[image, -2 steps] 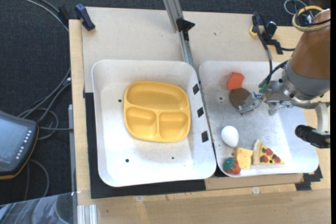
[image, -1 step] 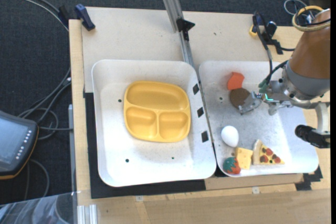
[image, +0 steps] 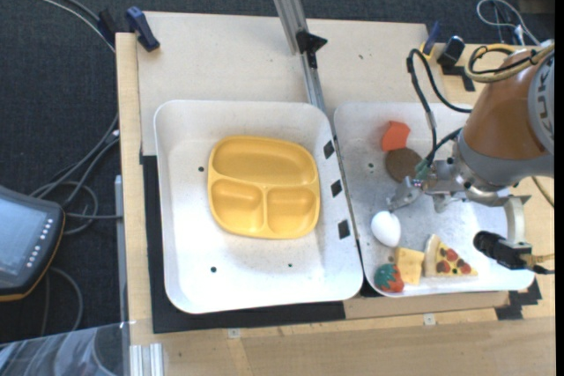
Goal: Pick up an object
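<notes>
Surface [image: 220, 57] carries two bins. Left bin [image: 181, 277], well left of the jaws, holds one yellow tray [image: 263, 187]. Right bin [image: 357, 128] holds five candidates, so the arm [image: 502, 128] hangs here. Jaws [image: 423, 188]: can't tell spread or pinching. Brown disc [image: 403, 163] just left, orange block [image: 396, 136] above-left; pizza slice [image: 448, 259], egg [image: 385, 228], cheese wedge [image: 407, 263] below.

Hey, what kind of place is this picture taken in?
Likely a robotics lab: a robot arm over two white bins on a bench, loose cables on dark carpet, and a handheld controller.
</notes>
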